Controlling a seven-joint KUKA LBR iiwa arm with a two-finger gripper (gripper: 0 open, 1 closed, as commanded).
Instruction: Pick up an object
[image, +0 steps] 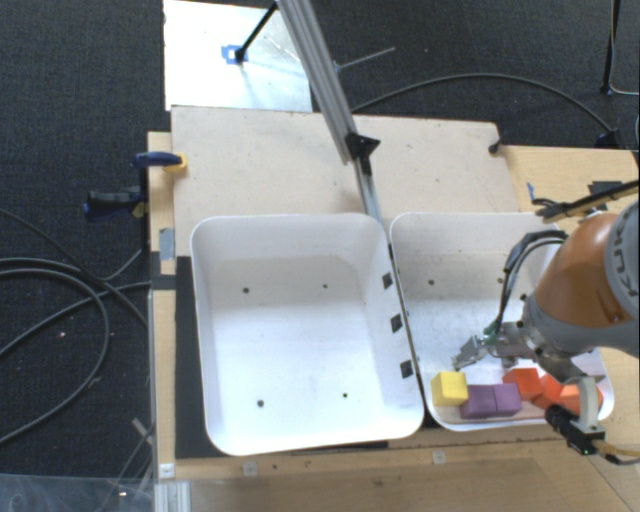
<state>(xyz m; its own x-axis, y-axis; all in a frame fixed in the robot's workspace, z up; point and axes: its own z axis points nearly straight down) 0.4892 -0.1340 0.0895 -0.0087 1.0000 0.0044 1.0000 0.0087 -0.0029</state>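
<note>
Two white bins sit side by side on the counter (300, 150), a pale board seen from above at a slant. Left bin (215, 330): bare floor with a few small dark specks. Right bin (440, 250): three blocks gathered along its near wall. Yellow block (450, 389) lies leftmost, near the wall between the bins. Purple block (490, 401) lies just right of the yellow one, touching or nearly touching it. Orange block (524, 381) lies just right of and slightly farther than the purple one, partly covered by the arm.

Arm (590, 290), grey with an orange band, enters from the right and bends down over the near right part of the right bin. Jaws (478, 349) hang low over the bin floor, just beyond the yellow and purple blocks, pointing left; metal fingers (468, 353) show as a small bright shape. Whether the jaws are wide or narrow cannot be told, and no block is seen between them. Dark cables loop along the wrist.

A metal pole (330, 90) slants from the far edge down to the divide between the bins. A blue and yellow clamp (160, 160) grips the counter's far left corner. Black cables (60, 290) lie on the dark floor at left.
</note>
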